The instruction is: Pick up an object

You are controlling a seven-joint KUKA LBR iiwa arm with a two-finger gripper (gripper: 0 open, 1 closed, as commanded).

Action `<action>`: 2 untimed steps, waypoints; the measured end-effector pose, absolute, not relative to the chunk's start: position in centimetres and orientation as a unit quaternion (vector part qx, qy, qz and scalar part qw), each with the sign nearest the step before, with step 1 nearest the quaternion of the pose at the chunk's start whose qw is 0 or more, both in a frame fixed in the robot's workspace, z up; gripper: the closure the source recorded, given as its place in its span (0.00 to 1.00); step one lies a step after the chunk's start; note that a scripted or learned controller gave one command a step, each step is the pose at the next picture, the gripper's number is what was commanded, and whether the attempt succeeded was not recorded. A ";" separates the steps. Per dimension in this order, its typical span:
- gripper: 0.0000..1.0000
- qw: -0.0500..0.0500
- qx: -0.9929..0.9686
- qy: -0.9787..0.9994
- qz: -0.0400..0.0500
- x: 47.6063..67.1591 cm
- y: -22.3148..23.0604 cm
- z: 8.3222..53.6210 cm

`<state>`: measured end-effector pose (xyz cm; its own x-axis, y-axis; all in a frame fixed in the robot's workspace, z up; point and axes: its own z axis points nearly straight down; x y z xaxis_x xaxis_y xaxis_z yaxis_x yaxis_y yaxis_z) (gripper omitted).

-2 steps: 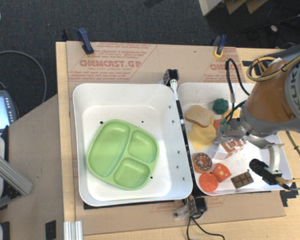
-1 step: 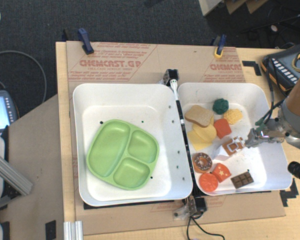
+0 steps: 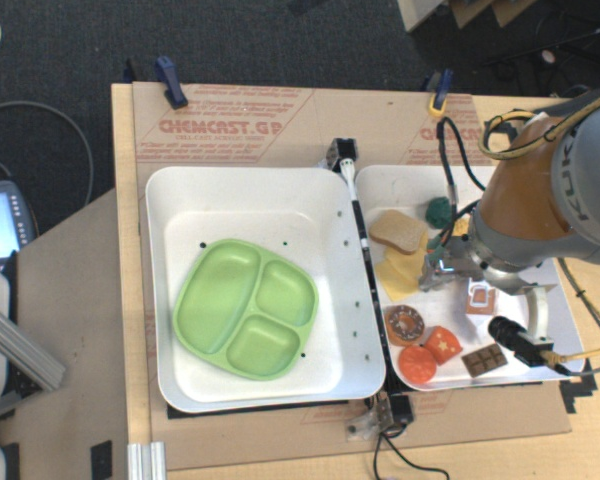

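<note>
**Claw low in the right bin, grip unreadable**

You had the gripper (image 3: 442, 266) down in the right bin (image 3: 420, 180), its metal tip sitting at the edge of the yellow cheese slice (image 3: 400, 268) — whether it had closed on anything, I could not tell from that slanted view, as the wrist covered most of it.

Just beside the tip lay the bread slice (image 3: 400, 232), partly overlapping the cheese. A dark green piece (image 3: 439, 210) sat behind, possibly a toy vegetable. Nearer the front rim were the doughnut (image 3: 405, 322), the tomato (image 3: 417, 364), a red strawberry-like piece (image 3: 443, 343) and the chocolate bar (image 3: 483, 359).

These all looked like light, stiff plastic play food, likely slick. The cheese seemed thin and flat — hard to pinch except across an edge. You would probably have done better with the tomato or doughnut, gripped across the middle.

The left bin (image 3: 240, 193) held a green divided plate (image 3: 246, 308).
</note>
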<state>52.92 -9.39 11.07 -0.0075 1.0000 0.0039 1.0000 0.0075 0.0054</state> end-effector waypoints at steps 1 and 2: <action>1.00 -0.002 0.707 0.707 -0.001 50.4 -9.5 8.3; 1.00 0.001 0.708 0.707 0.000 50.5 -9.6 9.5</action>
<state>50.52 -9.55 9.48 0.0014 1.0000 -0.0007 1.0000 -0.0014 0.0015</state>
